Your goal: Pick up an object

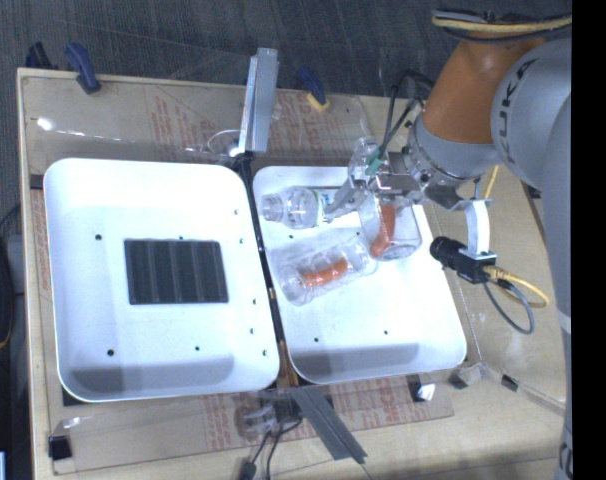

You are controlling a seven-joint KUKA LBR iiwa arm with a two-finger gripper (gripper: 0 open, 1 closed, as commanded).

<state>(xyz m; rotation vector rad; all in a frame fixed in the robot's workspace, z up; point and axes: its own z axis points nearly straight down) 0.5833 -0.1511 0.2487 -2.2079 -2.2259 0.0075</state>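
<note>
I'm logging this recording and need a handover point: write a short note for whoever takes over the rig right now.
Gripper: low over the back of the right bin, among the clear items; whether it grips anything cannot be told.
Things: clear bottle lying at the back of the right bin; clear container with orange contents lying mid-bin; clear cup with orange inside just under the gripper. Dark panel in the left bin.
Done: arm has reached the items.
Left: a confirmed grasp and lift.

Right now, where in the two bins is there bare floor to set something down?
Free: the right bin's near half, below the clear bottles; the left bin around its dark ribbed block. Crowded: the right bin's far half, under the gripper.
</note>
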